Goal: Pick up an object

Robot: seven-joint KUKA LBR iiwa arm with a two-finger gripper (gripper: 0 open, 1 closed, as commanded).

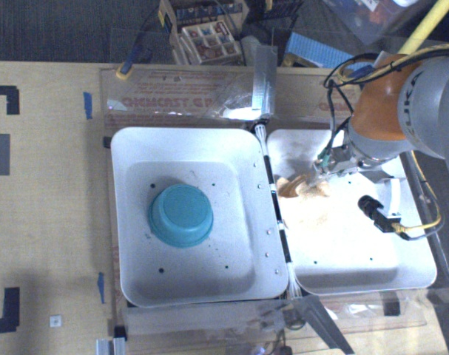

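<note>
A teal bowl (pixel 181 214) lies upside down in the middle of the left bin (pixel 128 154). A small tan and brown object (pixel 298 188) rests in the right bin (pixel 357 265), close to its left wall. My gripper (pixel 322 171) reaches down from the grey and orange arm (pixel 387 113) and hangs just above and right of the tan object. Glare on the bin floor washes out the spot where the gripper and the object meet, so contact between them cannot be made out.
A black fitting with a yellow cable (pixel 379 217) hangs off the wrist over the right bin. A metal divider (pixel 272 198) separates the bins. Boxes and clutter (pixel 206 28) stand behind the bench.
</note>
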